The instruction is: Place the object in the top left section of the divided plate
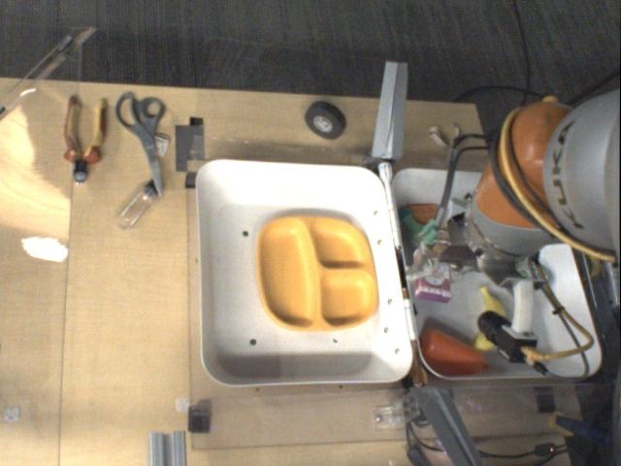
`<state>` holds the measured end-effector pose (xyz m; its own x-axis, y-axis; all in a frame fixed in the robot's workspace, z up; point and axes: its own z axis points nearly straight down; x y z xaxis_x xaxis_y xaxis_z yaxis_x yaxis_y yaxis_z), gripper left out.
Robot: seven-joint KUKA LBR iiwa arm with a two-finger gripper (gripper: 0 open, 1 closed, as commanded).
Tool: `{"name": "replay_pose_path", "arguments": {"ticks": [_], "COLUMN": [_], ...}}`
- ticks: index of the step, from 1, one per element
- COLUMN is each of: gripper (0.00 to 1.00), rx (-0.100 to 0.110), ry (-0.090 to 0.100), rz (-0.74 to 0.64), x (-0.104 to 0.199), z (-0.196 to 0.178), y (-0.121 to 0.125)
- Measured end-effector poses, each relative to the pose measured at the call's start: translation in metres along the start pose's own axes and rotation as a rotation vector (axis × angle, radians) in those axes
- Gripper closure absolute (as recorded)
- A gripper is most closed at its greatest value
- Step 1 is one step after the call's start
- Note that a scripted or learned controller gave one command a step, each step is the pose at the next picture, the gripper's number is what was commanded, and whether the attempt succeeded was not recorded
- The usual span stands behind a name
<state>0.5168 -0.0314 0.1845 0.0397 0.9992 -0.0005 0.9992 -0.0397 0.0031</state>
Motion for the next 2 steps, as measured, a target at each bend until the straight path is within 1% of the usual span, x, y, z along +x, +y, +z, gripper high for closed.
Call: {"name": "replay_pose_path", "arguments": {"ticks": [1,2], "gripper": [1.0,0.0], "rx": [0.0,-0.001], "ry": [0.0,0.0], "rz": [-0.126,-0.126], "x": [0.0498,0.0499], "z": [0.0,-0.0002], "y": [0.0739,0.074]}}
